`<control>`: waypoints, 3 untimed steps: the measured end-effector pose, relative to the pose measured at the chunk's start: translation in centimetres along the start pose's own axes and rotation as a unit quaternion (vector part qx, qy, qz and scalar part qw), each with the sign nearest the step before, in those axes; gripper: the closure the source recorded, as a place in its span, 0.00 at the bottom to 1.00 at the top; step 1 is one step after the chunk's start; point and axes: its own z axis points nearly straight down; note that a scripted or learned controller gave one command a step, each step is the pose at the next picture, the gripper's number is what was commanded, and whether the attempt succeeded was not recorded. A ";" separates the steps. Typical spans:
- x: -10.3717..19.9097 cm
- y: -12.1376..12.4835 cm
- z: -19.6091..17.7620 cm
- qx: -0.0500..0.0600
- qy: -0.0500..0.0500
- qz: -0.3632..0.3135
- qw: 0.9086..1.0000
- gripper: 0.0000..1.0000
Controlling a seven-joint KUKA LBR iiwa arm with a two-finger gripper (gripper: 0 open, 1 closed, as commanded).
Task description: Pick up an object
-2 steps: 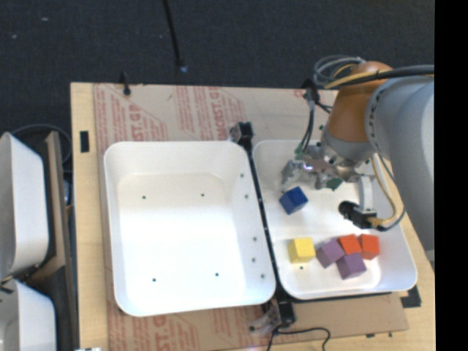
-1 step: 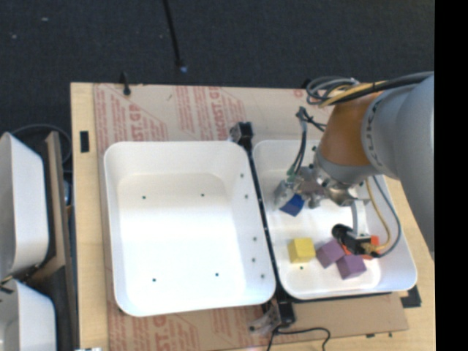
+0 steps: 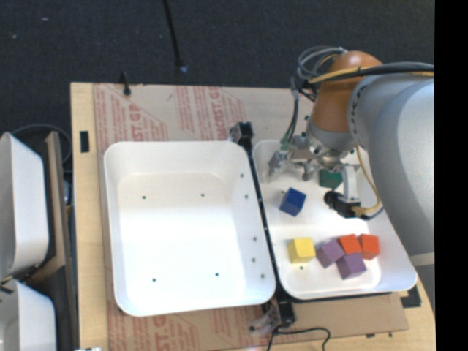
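Seen from above at a slant: two shallow white bins side by side on a board-topped bench; left bin [image 3: 183, 225] at frame centre; right bin [image 3: 387, 276] at centre right, holding loose blocks; blue block [image 3: 292, 201] alone near the bin's middle; yellow block [image 3: 300, 250] below it toward the lower edge; two purple blocks [image 3: 341, 258] and two orange blocks [image 3: 361, 245] bunched just beside the yellow one, touching one another. Reaching in from the upper right, grey arm with orange band [image 3: 344, 86]; gripper [image 3: 311, 163] low over the bin's upper part, just above the blue block in the frame; a green shape [image 3: 330, 175] close under the wrist, block or fitting impossible to say; grasp likewise impossible to judge. Best bet for a clean pick, probably: the isolated blue block; centred over it, squared to its faces, lowered fully before closing; crowded cluster best avoided.
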 end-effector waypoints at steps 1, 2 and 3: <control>0.4 -3.8 0.0 0.001 0.000 0.001 1.000 0.00; 0.4 -7.0 0.0 0.001 0.000 0.001 1.000 0.00; -0.3 -1.5 0.0 -0.001 0.000 0.000 1.000 0.00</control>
